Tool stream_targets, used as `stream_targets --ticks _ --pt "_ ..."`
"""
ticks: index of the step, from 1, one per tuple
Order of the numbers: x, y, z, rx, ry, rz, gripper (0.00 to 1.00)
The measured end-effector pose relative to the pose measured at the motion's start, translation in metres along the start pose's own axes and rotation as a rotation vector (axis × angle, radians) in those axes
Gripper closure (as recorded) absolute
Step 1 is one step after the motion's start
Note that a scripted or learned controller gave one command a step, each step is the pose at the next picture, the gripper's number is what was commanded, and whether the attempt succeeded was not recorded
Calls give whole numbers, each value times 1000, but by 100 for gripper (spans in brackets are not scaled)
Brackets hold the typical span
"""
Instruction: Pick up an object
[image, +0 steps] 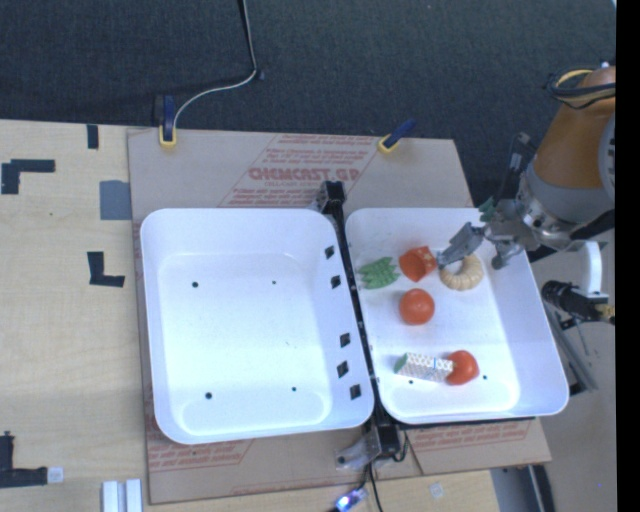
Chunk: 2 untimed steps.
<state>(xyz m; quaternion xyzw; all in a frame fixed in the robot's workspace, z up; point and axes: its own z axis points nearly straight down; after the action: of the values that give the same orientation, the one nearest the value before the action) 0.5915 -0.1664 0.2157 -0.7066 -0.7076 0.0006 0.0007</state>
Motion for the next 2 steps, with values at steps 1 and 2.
stream_targets --ticks 1,2 --pt "21 -20 108 10 3 0 0" --pt "20 -18 92 2 1 0 100"
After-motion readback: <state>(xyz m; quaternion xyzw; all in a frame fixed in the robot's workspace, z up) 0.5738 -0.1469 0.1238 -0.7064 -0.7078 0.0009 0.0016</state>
